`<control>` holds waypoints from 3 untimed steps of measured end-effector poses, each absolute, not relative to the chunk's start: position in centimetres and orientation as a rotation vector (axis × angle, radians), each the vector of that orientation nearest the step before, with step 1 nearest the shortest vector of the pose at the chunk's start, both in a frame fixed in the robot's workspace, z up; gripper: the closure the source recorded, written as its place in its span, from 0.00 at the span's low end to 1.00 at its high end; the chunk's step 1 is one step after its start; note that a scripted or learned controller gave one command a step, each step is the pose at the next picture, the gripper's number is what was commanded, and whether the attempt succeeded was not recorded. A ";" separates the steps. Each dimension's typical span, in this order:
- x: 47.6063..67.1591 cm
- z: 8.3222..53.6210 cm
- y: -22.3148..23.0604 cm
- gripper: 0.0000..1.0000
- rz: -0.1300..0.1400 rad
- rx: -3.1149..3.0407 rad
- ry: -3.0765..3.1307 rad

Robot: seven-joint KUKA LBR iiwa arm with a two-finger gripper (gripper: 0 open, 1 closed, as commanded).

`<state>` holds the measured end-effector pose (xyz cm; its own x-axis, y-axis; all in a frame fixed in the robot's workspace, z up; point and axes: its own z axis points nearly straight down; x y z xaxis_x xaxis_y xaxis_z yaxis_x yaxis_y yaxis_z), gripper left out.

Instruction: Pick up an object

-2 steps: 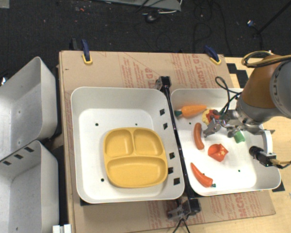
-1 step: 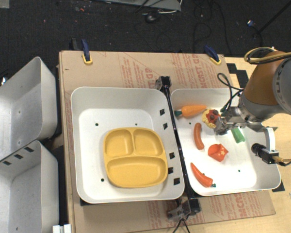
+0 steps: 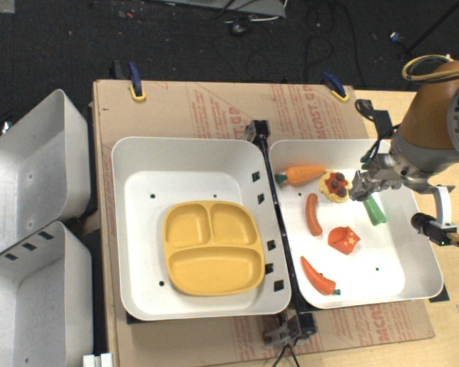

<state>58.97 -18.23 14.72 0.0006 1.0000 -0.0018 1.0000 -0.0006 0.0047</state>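
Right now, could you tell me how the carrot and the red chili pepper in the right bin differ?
The carrot is orange with a green end; the red chili pepper is red with a dark green stem. The carrot lies near the right bin's far edge, roughly crosswise; the chili lies near the front edge, slanted. The carrot looks thicker, the chili slimmer and slightly curved. Both are elongated toy vegetables lying flat, apart from the gripper.
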 end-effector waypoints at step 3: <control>60.1 23.7 -12.6 1.00 0.003 2.213 2.230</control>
<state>60.08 -12.60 23.71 -0.0077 1.0000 0.0014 1.0000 0.0077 0.0010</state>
